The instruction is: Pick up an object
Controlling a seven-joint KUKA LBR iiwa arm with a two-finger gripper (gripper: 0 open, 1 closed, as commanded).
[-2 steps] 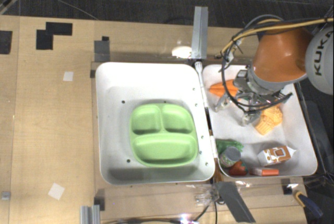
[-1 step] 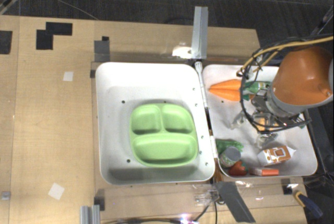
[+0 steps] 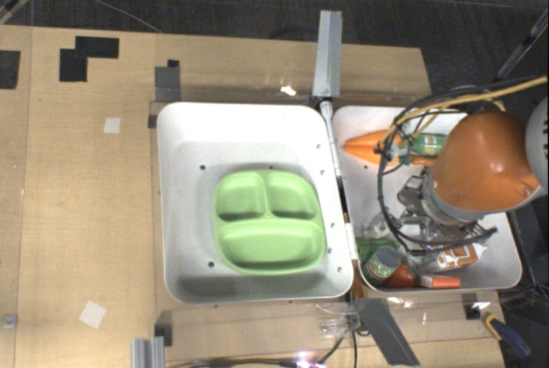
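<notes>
The object I am after lies somewhere in the clutter of the right bin (image 3: 511, 268): an orange carrot-shaped piece (image 3: 367, 145) at the far left corner, a green can (image 3: 382, 259) at the near left, and a small carton (image 3: 455, 256) just right of it. My arm (image 3: 480, 165) hangs over the middle of this bin and covers my gripper, so I cannot tell its state. To do this well I should drop straight onto one piece that lies apart, away from the wall; the green tray (image 3: 268, 219) in the left bin (image 3: 180, 186) is a wide, poor target.
</notes>
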